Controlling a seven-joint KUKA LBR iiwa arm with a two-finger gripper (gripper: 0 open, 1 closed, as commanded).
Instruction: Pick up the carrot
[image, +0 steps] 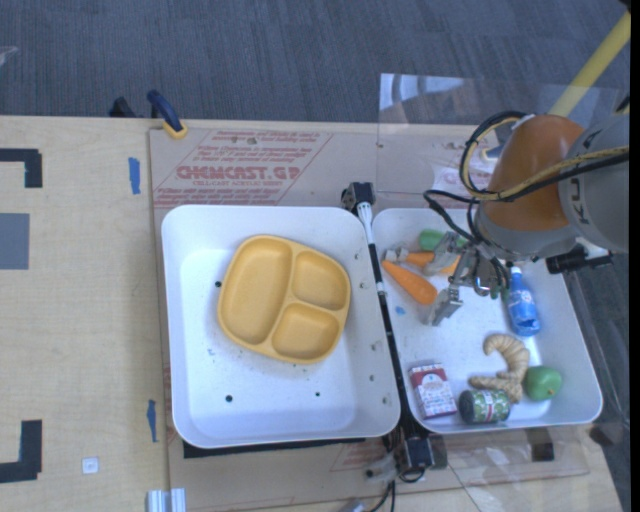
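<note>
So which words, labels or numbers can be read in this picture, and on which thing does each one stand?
"CHEMCAST GP": large red print on the brown sheet behind the bins.
Smaller red lines above and below it: too blurred to read.
Red and white packet: print too small to read.
Green can: label too small to read.
Blue bottle: no readable text.

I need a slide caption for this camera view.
Gripper hovers beside orange carrot in right white bin; yellow divided plate in left.

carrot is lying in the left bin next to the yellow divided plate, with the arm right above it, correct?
Not quite. The camera view shows the carrot lying in the right bin, not the left. The yellow divided plate sits alone in the left bin. The arm does hover beside the carrot.
</note>
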